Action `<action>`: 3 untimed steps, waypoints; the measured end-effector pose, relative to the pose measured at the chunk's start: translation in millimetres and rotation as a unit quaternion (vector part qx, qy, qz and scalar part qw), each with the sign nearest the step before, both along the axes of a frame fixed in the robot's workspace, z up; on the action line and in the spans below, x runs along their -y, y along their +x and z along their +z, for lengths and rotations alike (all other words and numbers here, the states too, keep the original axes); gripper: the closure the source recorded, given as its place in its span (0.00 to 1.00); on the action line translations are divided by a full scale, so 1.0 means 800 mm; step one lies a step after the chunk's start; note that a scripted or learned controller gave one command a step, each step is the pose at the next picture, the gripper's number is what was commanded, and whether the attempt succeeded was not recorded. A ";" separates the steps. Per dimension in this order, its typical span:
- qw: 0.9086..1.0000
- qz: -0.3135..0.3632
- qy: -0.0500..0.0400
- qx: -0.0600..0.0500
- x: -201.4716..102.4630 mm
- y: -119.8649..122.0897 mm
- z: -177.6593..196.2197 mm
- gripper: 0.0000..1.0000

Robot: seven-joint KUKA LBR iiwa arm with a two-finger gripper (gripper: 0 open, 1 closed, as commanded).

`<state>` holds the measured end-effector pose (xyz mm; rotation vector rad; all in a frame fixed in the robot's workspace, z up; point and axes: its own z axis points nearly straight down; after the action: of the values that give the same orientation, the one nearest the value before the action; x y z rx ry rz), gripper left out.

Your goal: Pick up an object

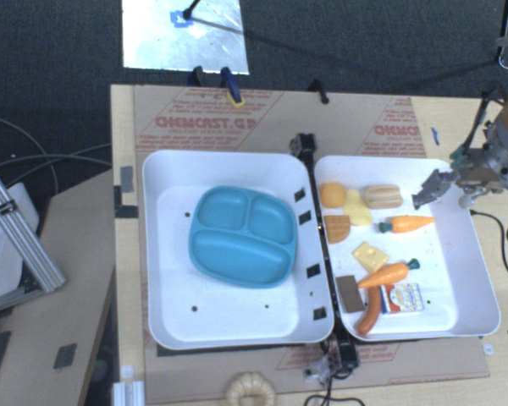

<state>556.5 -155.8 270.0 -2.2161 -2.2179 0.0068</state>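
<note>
The right bin (466, 252) holds toy food: an orange (333, 195), a bread roll (383, 196), a yellow piece (357, 209), a carrot (407, 223), a brown bread slice (337, 227), a cheese wedge (370, 255), a second carrot (387, 275), a brown block (349, 293), a sausage (369, 317) and a small printed packet (403, 298). My gripper (450, 193) hangs over the bin's upper right part, just right of the bread roll and above the first carrot. Its fingers are spread open with nothing between them.
The left bin (165, 311) holds a blue divided plate (244, 234). A black divider with clips (316, 244) runs between the bins. Cardboard (237, 121) lies under both. Cables cross the dark floor at the back, and a metal frame (17, 235) stands at far left.
</note>
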 end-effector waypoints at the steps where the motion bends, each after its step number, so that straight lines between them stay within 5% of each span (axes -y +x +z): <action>1: 1.000 0.001 -0.001 0.005 0.000 0.002 0.006 0.00; 3: 1.000 0.000 -0.001 0.003 0.002 0.010 -0.106 0.00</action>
<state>564.4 -157.1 184.9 -2.2187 -2.2221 0.0019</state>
